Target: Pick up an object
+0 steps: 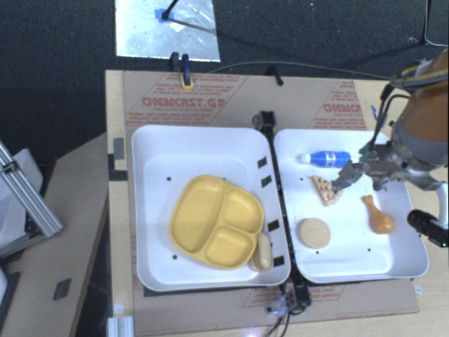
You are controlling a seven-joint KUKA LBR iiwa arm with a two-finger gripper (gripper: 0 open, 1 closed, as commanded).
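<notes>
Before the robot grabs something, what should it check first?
1. Something to pick within reach: ok. The pizza slice lies in the right bin, right beside the gripper.
2. Gripper over the slice: ok, its tip sits at the slice's edge.
3. Fingers open: cannot tell.
4. Neighbours clear of the slice: ok. The blue bottle, round cookie and drumstick lie apart from it.
5. Holding anything already: cannot tell.

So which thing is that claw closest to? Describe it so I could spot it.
Look in the right bin, near its middle. Beside the gripper lies a pizza slice: the lone triangular, tan, speckled piece, unlike the blue bottle, round cookie or drumstick.
</notes>
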